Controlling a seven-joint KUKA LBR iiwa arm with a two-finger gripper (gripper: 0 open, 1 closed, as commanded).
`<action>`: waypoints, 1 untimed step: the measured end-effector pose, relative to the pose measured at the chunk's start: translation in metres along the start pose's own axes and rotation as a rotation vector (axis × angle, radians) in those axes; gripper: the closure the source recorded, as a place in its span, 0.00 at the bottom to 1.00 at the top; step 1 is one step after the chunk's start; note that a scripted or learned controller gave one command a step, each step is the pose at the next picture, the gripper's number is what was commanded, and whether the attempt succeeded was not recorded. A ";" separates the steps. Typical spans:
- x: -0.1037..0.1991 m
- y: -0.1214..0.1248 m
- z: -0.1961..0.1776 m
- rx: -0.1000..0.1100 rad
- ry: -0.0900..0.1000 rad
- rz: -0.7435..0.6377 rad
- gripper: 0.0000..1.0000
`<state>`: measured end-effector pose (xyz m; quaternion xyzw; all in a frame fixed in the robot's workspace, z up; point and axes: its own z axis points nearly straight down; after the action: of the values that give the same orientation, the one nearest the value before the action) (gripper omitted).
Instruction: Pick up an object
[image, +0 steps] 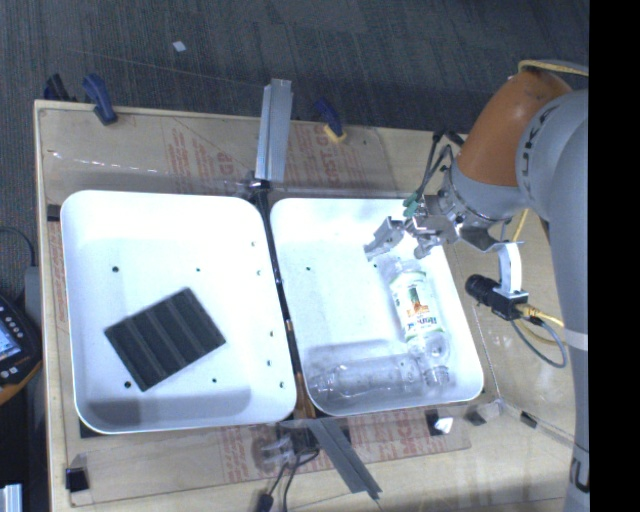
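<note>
Two clear bottles (418, 312) (370, 375) in right bin (300, 290): one lengthwise, one crosswise; claw (400, 235) spread wide, holding nothing.

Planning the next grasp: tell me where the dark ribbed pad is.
The dark ribbed pad lies flat in the left bin, toward its front-left part, tilted diagonally, across the divider from the clear bottles in the right bin.

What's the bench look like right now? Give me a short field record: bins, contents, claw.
left bin: holds a dark ribbed flat panel, lying flat
right bin: holds two clear plastic bottles
labelled bottle: lies along the bin's right side
plain bottle: lies along the near edge
claw: above the right bin's far right part, by the labelled bottle's top end
grasp: nothing seen held
</note>
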<state>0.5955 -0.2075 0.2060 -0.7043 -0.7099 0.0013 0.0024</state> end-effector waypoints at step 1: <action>-0.002 -0.043 0.000 -0.002 -0.001 -0.108 0.00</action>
<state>0.5528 -0.2096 0.2059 -0.6652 -0.7467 0.0006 0.0016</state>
